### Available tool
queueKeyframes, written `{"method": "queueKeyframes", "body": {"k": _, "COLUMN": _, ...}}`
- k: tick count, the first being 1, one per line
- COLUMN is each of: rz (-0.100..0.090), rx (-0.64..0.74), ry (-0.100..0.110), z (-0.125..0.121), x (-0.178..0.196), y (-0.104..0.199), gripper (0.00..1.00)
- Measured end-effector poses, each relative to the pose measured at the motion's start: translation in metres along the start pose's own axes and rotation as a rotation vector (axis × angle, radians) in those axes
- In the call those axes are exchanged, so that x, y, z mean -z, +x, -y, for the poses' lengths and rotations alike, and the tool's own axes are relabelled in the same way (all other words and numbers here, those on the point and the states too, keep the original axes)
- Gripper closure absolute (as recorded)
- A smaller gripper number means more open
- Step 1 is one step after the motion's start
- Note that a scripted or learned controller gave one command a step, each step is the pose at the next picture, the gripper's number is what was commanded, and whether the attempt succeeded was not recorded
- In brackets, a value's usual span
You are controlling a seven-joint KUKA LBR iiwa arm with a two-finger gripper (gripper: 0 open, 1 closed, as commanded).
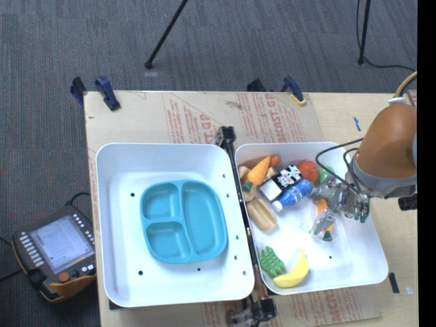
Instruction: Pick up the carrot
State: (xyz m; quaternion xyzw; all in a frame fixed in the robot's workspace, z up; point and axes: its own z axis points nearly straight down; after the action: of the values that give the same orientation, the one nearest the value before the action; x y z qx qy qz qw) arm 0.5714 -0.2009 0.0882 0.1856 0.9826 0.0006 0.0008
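Looking down from the fixed camera, you see the carrot [259,169] lying near the upper left corner of the right bin [361,268], its tip pointing toward the divider, crowded by a hot dog bun [262,214] below it and a blue bottle [293,195] to its right. Your gripper [325,225] hangs low over the middle of that same bin, well apart from the carrot, and you cannot tell how it is set. In the left bin [116,182] sits a blue divided plate [184,221], while a banana [294,272] and a green toy [272,260] lie near the right bin's front edge.
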Motion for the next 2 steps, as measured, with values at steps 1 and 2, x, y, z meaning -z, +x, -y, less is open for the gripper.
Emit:
{"method": "queueKeyframes", "body": {"k": 1, "rz": -0.002, "rx": 0.263, "ry": 0.002, "z": -0.039, "x": 0.0, "y": 0.02, "gripper": 0.0}}
{"method": "queueKeyframes", "body": {"k": 2, "rz": 0.0, "rx": 0.255, "ry": -0.001, "z": -0.04, "x": 0.01, "y": 0.019, "gripper": 1.0}}
